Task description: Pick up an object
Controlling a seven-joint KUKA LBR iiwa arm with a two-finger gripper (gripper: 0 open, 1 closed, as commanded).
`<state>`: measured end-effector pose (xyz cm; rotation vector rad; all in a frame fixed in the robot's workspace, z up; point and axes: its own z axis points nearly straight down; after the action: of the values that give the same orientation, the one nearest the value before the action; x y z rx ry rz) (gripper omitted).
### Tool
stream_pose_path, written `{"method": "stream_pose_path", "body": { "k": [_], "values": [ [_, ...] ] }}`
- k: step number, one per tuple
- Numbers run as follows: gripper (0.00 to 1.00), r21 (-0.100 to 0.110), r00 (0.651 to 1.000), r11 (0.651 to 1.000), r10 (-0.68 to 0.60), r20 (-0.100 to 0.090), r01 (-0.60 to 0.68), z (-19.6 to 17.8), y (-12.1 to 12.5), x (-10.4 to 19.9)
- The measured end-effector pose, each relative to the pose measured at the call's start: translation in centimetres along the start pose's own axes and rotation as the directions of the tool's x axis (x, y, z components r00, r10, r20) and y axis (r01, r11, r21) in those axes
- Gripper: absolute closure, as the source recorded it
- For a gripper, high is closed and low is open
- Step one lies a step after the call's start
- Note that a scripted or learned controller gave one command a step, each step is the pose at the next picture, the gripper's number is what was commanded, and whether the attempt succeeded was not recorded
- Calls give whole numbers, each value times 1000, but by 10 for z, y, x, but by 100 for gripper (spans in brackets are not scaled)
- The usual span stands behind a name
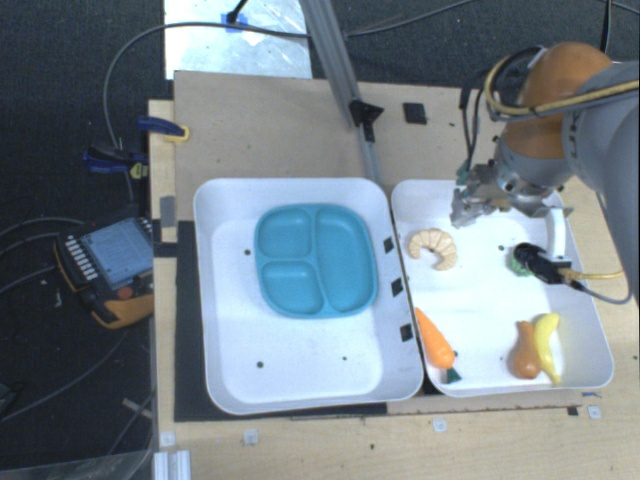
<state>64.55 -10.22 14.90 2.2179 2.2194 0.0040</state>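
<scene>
I am looking at a pick that is not yet made: the gripper (467, 212) is hanging over the far left corner of the right bin (500, 389), nothing is showing in its grasp, and from this slanted view I cannot tell whether it is spread or pressed together. I am judging the croissant (434, 248) to be the likeliest target, since it is lying just beside the gripper, a little nearer the bin's left edge. It is looking like a pale tan, ridged crescent lying flat on the bin floor, apart from everything else, with open floor all around it for a grasp. The carrot (435, 338) is resting against the left edge toward the near left corner, and a banana (548, 346) is lying against a brown piece (523, 355) in the near right corner. In the left bin (300, 363) a blue divided plate (315, 260) is sitting toward the far edge. The descent, the closing and the lift are all remaining to be done.
</scene>
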Motion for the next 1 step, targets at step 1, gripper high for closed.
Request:
{"method": "stream_pose_path", "body": {
  "k": [1],
  "values": [
    [100,-3,1000,1000,-5,-1,5,-55,-1,10]
  ]
}}
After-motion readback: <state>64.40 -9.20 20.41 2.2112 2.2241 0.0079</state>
